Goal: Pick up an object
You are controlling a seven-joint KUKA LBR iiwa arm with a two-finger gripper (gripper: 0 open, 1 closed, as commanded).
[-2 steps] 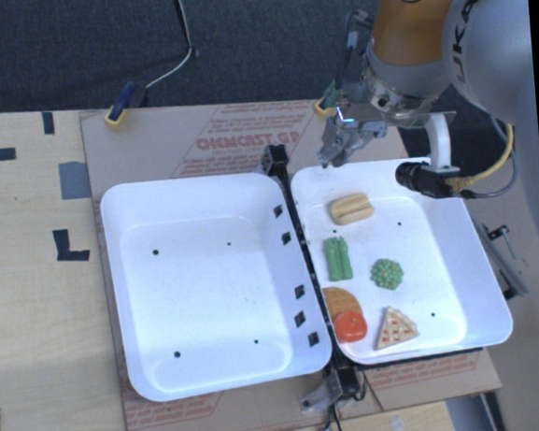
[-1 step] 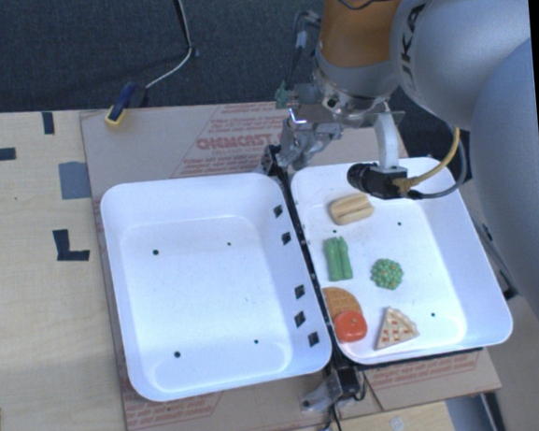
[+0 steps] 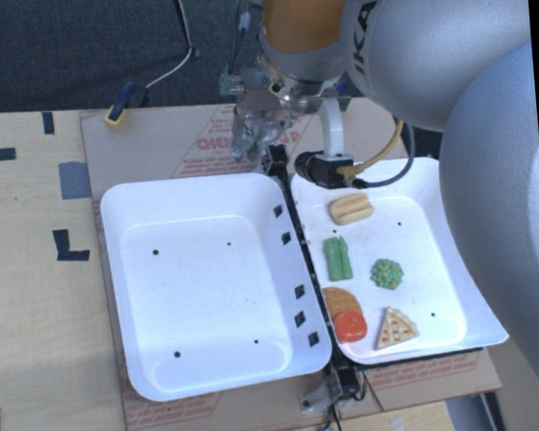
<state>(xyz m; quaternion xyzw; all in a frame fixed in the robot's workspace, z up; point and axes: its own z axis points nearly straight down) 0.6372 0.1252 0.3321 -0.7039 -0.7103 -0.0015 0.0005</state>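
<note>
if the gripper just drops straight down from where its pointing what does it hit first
Probably the far rim where the two bins meet: the gripper hangs above the top of the divider, clear of the bread roll. Depth is unclear from this slanted view, so it might land on the cardboard behind.

A wooden bench (image 3: pixel 34 306) bears a cardboard sheet (image 3: pixel 151 145) under two white bins (image 3: pixel 129 269)

Partial black letters "KA" are seen on the grey arm (image 3: pixel 394 30). Red printing, upside down and too blurred to be read, is carried by the cardboard sheet (image 3: pixel 209 140) beneath the bins.
</note>
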